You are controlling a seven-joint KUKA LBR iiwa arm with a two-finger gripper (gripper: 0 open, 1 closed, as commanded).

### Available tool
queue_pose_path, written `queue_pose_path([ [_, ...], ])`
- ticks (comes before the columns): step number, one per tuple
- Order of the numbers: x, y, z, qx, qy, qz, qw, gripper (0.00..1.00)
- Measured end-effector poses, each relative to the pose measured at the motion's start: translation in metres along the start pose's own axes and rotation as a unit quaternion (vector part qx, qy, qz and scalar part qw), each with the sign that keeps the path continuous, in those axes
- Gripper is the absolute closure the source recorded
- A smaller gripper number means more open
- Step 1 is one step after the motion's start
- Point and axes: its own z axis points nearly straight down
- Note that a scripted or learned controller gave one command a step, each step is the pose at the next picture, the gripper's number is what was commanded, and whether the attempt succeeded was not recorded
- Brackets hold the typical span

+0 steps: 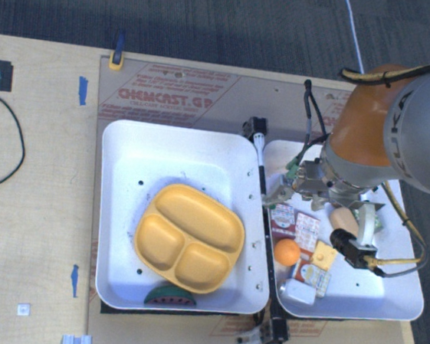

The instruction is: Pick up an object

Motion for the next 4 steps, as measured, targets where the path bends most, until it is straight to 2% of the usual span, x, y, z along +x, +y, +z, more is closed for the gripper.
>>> queue_pose_path([
  [4,0.0,0.0,0.0,0.0,0.0,0.0,1.0,0.0],
])
